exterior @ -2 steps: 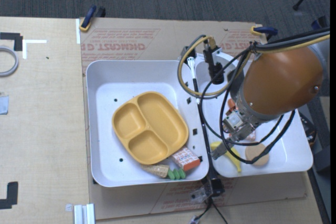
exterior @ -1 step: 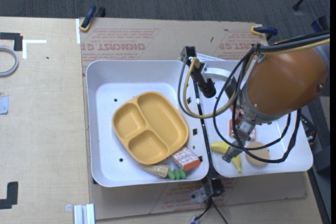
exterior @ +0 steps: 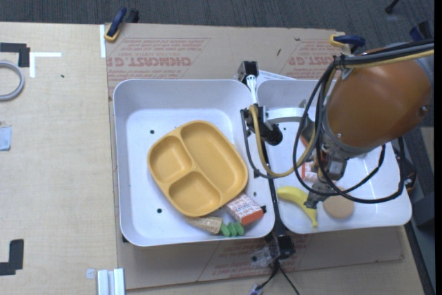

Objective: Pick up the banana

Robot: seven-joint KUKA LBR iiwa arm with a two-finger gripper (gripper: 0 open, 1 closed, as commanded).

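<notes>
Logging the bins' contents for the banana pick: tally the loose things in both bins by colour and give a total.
Yellow: 2, the divided plate and the banana
Orange-red: 1, the small carton
Green: 1, the small green piece
Tan: 2, the wedge and the round piece
Total: 6

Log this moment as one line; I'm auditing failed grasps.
target: yellow curved banana, right white bin | gripper: low beside the banana, no grasp visible | neighbour: round tan object
</notes>
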